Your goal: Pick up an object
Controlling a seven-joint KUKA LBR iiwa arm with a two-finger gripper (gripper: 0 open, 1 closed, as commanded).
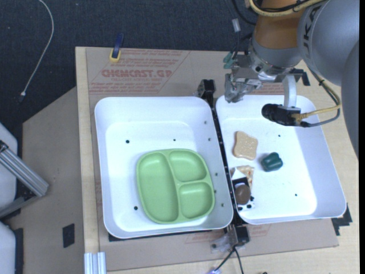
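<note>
Camera view, bench: a brown board (85, 153) printed with red lettering lies on dark carpet and bears both bins side by side.
Arm: the grey arm (333, 24) with its orange band reaches in from the upper right, its wrist over the far edge of the right bin.
Left bin (114, 124): shallow, white, touching the right bin along a dark seam.
Right bin (296, 170): shallow, white, its far end under the wrist.
Green plate (174, 185): a three-compartment plate lying flat in the near half of the left bin.
Gripper (235, 93): it hangs above the far left corner of the right bin, fingers pointing down; how far they stand apart cannot be told, and nothing shows between them.
Black cylinder (279, 114): a dark attachment beside the wrist, over the far part of the right bin.
Tan piece (246, 145): a flat toast-like object in the right bin, near its left wall, well clear of the gripper.
Green object (272, 162): small, dark green, just right of the tan piece.
Brown item (242, 192): a small dark object near the right bin's front left corner, with a pale scrap (246, 172) just beyond it.
Yellow clip (116, 52): on the far left of the board.
</note>
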